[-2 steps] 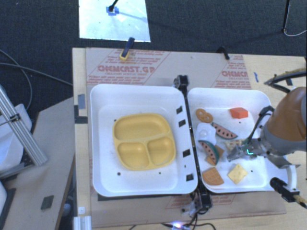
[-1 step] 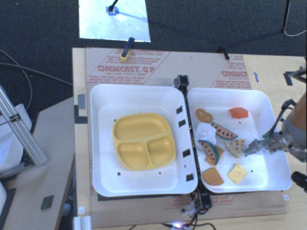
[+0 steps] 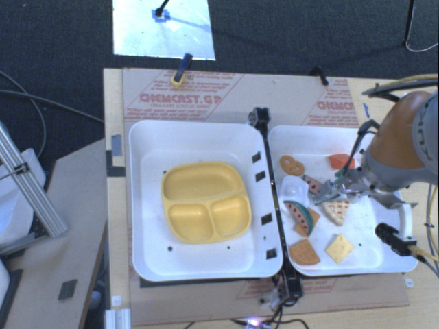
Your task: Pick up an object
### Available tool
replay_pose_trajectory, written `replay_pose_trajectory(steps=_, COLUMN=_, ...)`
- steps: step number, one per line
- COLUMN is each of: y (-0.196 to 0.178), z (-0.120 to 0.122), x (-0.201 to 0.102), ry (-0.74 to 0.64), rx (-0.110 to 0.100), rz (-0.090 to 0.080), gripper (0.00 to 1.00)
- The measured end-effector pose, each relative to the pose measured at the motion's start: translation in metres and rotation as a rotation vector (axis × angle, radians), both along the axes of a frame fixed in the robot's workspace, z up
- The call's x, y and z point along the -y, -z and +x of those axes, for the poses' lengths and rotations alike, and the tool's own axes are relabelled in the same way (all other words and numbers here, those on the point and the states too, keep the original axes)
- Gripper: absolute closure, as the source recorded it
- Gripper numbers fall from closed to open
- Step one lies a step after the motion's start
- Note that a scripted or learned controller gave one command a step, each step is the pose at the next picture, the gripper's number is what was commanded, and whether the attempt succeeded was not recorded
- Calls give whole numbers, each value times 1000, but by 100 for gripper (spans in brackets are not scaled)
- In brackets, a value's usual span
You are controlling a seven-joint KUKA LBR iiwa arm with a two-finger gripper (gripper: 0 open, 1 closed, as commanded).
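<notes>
The right bin (image 3: 384, 137) holds several toy foods: a brown pretzel (image 3: 291, 164), an orange-red piece (image 3: 339, 160), a watermelon slice (image 3: 302, 216), a pale wedge with a crust (image 3: 336, 212), a yellow cheese square (image 3: 339, 248) and a brown bread piece (image 3: 304, 252). My gripper (image 3: 328, 192) hangs low over the middle of this bin, just above the pale wedge and to the right of a small striped piece (image 3: 313, 182). The grey arm with its orange band comes in from the right and hides part of the bin behind it.
The left bin (image 3: 147, 252) carries a yellow three-compartment tray (image 3: 204, 201). A black divider with clips (image 3: 269, 184) runs between the bins. A white rounded piece (image 3: 293, 186) lies near the divider. A black part of the arm (image 3: 392, 238) sits over the right bin's front right.
</notes>
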State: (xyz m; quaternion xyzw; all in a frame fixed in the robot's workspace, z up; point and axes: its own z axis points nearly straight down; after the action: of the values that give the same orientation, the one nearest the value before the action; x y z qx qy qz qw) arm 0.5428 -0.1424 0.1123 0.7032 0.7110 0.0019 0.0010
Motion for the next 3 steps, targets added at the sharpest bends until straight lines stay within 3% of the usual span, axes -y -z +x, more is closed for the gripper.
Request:
replay_pose_trajectory(steps=1, y=3, z=53, x=-16, ry=3, rx=3, rz=-2, gripper=0)
replay_pose_trajectory(steps=2, y=28, z=8, x=20, ry=13, rx=-1, rz=-3, gripper=0)
replay_pose_trajectory(steps=3, y=27, z=66, x=10, ry=4, rx=4, rz=-3, gripper=0)
